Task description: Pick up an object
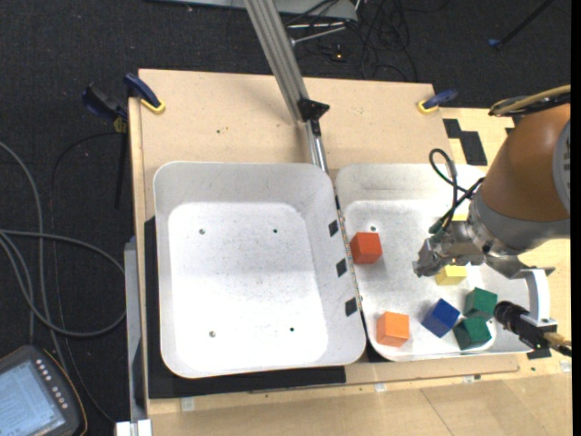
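Observation:
The right bin (390,193) holds several blocks. An orange-red cube (366,247) lies near its left wall, a lighter orange cube (393,328) near the front, a blue cube (442,317) beside it, and two green blocks (476,318) at the front right. A yellow block (451,273) lies partly under the gripper (432,262), which hangs low over the bin's right half, just above and to the left of the yellow block. The arm's wrist covers the fingers.
The left bin (245,262) stands beside the right one. A metal pole (281,53) slants in from the top to the bins' shared wall. Clamps sit at the bench's back corners. The arm's grey and orange body (536,180) covers the right bin's right edge.

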`<move>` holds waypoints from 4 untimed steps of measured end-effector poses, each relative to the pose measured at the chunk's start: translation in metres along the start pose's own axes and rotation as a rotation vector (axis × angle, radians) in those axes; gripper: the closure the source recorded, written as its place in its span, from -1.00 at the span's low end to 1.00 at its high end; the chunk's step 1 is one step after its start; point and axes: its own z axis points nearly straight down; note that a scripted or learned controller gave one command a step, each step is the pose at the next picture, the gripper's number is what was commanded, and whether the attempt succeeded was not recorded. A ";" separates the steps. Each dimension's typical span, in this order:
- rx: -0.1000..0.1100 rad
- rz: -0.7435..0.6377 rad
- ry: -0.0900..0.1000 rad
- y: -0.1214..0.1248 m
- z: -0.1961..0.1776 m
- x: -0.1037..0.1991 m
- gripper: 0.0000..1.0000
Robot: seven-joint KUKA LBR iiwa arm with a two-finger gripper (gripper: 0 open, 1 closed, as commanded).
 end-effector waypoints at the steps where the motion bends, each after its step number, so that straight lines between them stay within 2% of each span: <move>1: -0.001 -0.002 0.000 0.002 -0.053 0.000 1.00; 2: 0.005 -0.007 0.003 0.006 -0.051 0.051 1.00; 4: 0.005 -0.007 0.003 0.049 -0.045 0.162 1.00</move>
